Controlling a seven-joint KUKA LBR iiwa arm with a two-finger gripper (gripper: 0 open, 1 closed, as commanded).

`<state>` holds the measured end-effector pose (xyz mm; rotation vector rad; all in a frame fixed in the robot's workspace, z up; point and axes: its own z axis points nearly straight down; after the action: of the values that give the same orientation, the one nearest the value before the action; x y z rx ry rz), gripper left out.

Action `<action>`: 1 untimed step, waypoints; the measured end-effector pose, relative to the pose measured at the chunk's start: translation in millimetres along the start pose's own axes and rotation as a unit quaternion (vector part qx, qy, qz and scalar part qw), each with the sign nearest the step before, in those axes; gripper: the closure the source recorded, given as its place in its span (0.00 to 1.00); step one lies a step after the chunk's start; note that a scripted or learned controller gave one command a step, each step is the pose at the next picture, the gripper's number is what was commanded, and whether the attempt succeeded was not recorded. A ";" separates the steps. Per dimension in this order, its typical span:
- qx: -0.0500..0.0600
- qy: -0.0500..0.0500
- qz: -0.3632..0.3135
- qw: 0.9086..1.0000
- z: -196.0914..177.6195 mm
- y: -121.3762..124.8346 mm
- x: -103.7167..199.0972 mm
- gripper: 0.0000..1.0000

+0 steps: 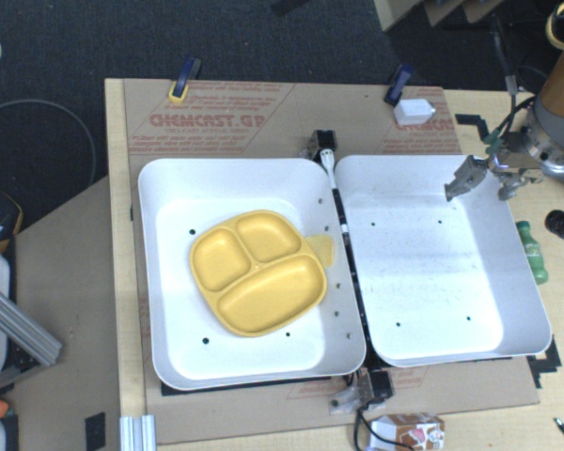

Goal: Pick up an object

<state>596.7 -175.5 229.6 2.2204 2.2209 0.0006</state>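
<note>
- A yellow tray [257,272] with three compartments is seen lying flat in the left bin [160,205], centre-left of the frame, its right edge near the bin's right wall; it is judged the only thing on offer for picking.
- The right bin [423,280] is set just beside the left, the two rims nearly touching down the middle.
- The gripper [484,177] is held at the upper right of the frame, over the right bin's far right corner (well apart from the tray).
- Nothing is seen between its fingers; whether they stand apart or together cannot be told.
- The wrist is seen entering from the right edge, low over the bin rim.
</note>
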 end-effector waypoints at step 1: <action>-0.008 0.000 -0.004 1.000 -147.9 -30.6 72.7 0.00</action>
<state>566.0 -102.7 377.5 2.2024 2.2224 0.0189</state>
